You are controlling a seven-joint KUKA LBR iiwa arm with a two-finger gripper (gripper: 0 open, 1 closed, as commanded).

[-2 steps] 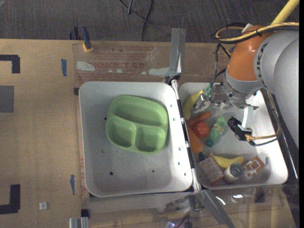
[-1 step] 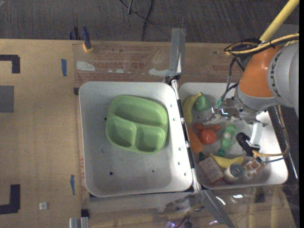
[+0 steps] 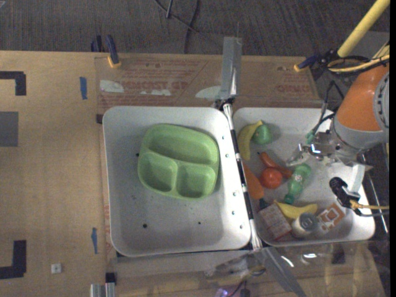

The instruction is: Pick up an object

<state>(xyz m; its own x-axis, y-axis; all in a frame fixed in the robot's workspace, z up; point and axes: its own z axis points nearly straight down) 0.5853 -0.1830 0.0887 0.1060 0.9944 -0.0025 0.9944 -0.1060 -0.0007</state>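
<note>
Right now I'm reading the scene from the near rim of the right bin [image 3: 365, 231] back toward its far wall. Closest to me sit a small round-capped container [image 3: 304, 224], an orange-and-white packet [image 3: 331, 217], a yellow banana-like toy [image 3: 296, 209] and a reddish carton [image 3: 273, 221], all crowded together at the front. Just behind them lies the green bottle [image 3: 297, 182], which I'd take as the likeliest pick: its long axis runs on a slant, base toward the near left, cap toward the far right. Beside it on the left are a red tomato [image 3: 271, 177] and an orange carrot-like piece [image 3: 252, 184]. Farther back, a yellow-and-green fruit pair [image 3: 255, 135] rests against the far left corner.

My pincer [image 3: 318, 150] hangs over the far right part of this bin, just beyond the bottle's cap end, so the bottle lies toward the near left from it. Whether its tips are apart or together I cannot tell at this slant; nothing shows between them. The left bin [image 3: 124, 228] carries a green divided plate [image 3: 179, 161], well apart from the arm.
</note>
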